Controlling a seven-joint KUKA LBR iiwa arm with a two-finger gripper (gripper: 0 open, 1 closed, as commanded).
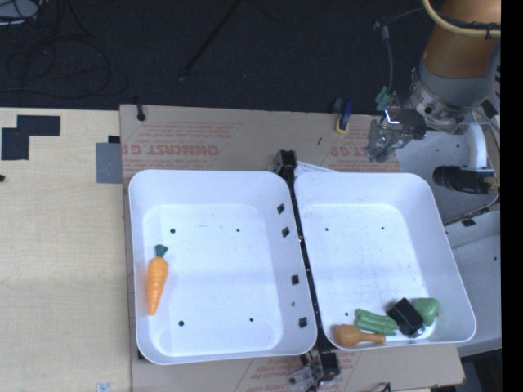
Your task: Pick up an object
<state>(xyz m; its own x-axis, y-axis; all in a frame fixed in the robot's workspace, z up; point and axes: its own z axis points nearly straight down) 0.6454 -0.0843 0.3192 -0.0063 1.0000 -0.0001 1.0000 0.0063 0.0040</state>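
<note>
Lying flat in the left bin (139,219), a small carrot (156,281) of smooth orange plastic with a dark green top rests near the left wall, its narrow tip pointing toward the front rim. This bin is shallow, white and glossy, with rounded corners and a few small dark dots on its floor; all the floor to the right of the carrot is free. The right bin (441,227) has the same shape and touches the left one along a dark middle strip with small clips. Its things are crowded in the front right corner: a pear (358,336) of tan colour with a thin neck, a bumpy green vegetable (376,322) just beside it, a black block (406,316) with flat faces leaning on that vegetable, and a rounded light green piece (427,307) behind the block, close to the right wall. The rest of this bin's floor is open. Both bins sit on brown cardboard (204,141) with red print, over a pale wooden bench (57,243). The gripper (384,141) hangs beyond the back rim of the right bin, over the cardboard, under the grey and orange arm (462,31). It holds nothing, but whether it is spread or closed I cannot tell.
</note>
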